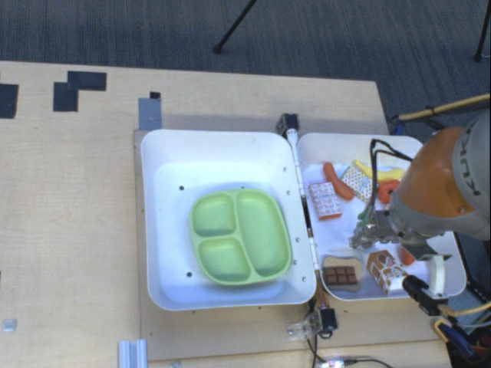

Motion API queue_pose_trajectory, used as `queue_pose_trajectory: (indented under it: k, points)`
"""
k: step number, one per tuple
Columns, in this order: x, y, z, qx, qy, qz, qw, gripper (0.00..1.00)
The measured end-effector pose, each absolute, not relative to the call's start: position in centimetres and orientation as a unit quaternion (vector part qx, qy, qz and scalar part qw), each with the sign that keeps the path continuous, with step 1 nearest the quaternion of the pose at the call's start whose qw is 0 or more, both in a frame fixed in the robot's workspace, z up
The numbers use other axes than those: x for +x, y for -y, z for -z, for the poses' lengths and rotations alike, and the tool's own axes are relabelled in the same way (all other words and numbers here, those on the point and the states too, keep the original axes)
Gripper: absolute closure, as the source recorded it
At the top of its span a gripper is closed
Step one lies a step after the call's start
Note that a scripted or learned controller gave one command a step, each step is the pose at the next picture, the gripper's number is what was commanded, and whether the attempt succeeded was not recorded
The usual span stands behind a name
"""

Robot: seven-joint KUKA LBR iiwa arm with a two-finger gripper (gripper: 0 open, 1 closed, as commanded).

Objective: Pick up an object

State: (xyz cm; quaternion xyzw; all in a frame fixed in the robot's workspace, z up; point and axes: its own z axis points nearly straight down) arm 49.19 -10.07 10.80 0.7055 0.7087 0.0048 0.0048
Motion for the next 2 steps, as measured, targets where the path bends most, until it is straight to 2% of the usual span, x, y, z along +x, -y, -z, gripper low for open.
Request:
queue_pose_trajectory:
  k: [1,2]
  points:
    - [49.2,10.1,-10.8,0.706,-0.709,-0.0048,0.005,0.0]
    - [49.3,10.0,-11.8,0.705,-0.71,-0.0061,0.006,1.0]
